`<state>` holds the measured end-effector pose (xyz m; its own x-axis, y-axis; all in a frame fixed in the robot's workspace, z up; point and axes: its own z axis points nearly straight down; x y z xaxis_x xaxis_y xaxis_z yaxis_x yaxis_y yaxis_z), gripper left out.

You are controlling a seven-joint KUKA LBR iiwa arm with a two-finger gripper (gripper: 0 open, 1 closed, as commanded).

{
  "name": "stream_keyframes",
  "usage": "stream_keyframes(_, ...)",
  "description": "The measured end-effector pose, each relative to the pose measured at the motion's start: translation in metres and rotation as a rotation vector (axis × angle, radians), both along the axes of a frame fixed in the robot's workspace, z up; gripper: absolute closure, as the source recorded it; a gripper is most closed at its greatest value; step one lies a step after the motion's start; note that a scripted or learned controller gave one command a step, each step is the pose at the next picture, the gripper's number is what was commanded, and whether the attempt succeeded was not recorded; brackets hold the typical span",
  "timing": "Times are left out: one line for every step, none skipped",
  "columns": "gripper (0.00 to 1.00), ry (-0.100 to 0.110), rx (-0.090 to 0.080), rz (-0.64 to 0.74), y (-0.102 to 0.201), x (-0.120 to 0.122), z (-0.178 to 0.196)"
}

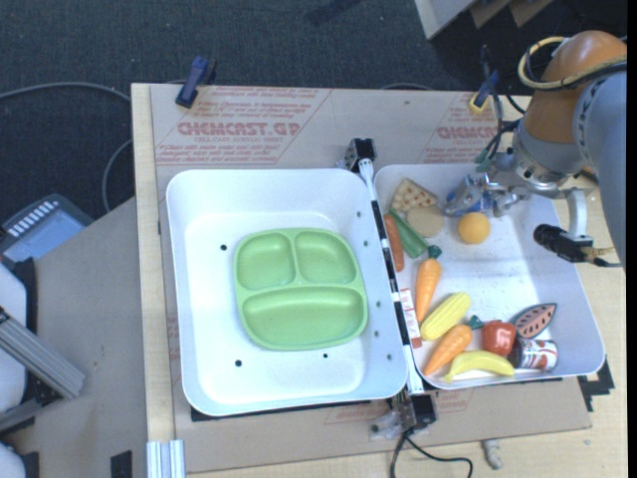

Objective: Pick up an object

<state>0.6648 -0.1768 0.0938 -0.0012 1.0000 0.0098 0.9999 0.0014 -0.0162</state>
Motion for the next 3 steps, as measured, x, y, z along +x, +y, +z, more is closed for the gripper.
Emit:
stream_keyframes(1.0,-0.015,-0.008,0.0,0.062,-0.041,0.014)
stream_keyframes(1.0,-0.015,-0.01,-0.003,-0.007,-0.108,0.064)
stream_keyframes(1.0,-0.019,-0.011,0.0,-0.003,-0.071,0.096)
